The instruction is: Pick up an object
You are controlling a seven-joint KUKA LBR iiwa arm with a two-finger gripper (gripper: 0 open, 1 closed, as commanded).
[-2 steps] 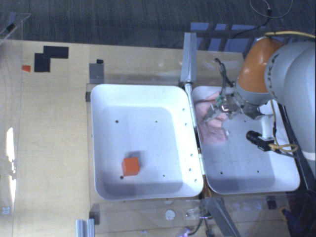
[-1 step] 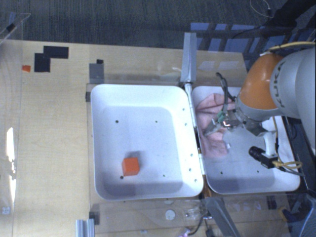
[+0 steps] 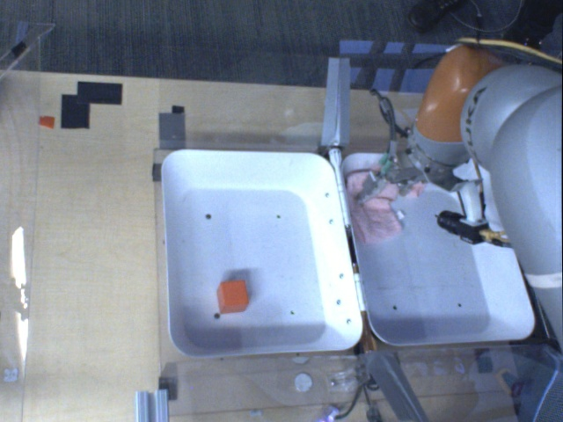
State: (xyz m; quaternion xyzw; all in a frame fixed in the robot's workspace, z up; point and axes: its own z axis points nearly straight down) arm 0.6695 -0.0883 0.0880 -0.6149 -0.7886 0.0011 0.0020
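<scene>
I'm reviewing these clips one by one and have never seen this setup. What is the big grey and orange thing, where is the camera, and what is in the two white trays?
The grey and orange thing is a robot arm reaching in from the right. One fixed camera looks down on the bench at a slant. Two shallow white bins sit side by side. The left bin holds a small orange block. In the right bin, the arm's claw is down at a soft pink object in the far left corner. Whether it grips anything is too blurred to tell.
</scene>
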